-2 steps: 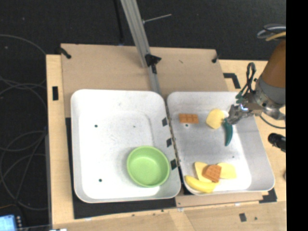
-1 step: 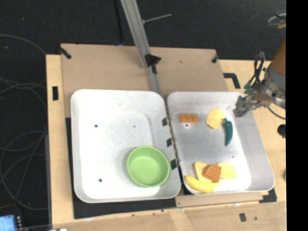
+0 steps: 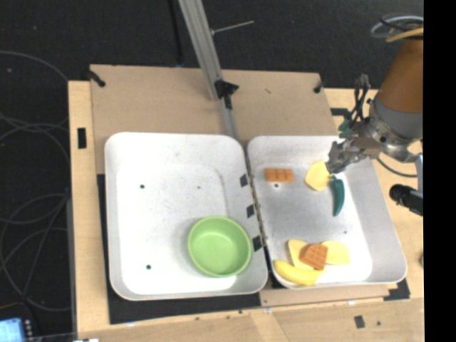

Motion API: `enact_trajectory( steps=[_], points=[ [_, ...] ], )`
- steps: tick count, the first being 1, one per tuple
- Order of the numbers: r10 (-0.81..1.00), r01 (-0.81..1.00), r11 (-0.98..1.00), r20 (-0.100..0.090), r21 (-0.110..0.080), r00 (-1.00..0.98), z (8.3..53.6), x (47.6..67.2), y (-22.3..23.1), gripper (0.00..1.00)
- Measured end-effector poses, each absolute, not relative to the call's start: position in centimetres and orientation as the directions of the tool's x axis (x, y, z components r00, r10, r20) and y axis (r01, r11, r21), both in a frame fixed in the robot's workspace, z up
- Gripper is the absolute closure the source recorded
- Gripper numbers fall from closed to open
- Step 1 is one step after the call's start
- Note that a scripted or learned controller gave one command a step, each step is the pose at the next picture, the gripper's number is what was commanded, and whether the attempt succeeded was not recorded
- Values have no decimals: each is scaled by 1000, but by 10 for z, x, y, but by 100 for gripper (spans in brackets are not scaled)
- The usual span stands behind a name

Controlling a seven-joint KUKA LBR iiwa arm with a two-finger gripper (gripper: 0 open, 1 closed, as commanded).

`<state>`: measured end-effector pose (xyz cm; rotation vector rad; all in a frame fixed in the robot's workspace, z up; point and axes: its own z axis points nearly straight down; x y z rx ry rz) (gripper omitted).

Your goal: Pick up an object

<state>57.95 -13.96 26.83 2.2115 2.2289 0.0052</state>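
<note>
End effector point(image 3: 335, 164) sits low in the right bin point(image 3: 370, 212), touching a yellow piece point(image 3: 315, 177); we cannot tell its closure. We judge nothing lifted yet; grasp and raise remain.

A small pale-yellow chunk point(image 3: 316, 177) lies in the right bin's upper half, just beside a teal curved piece point(image 3: 338, 196) that hangs down to its right. An orange waffle-like block point(image 3: 278, 175) rests flat nearby, left.
</note>
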Motion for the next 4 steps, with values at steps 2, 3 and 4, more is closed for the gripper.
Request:
enact_trajectory(
  steps=[2,3,4],
  points=[
    [1000,1000,7,1,0,-7,263,571,-34,100],
    [1000,1000,5,-1,-1,-5,247,574,13,100],
    [1000,1000,6,0,-3,-6,234,578,65,100]
  ],
)
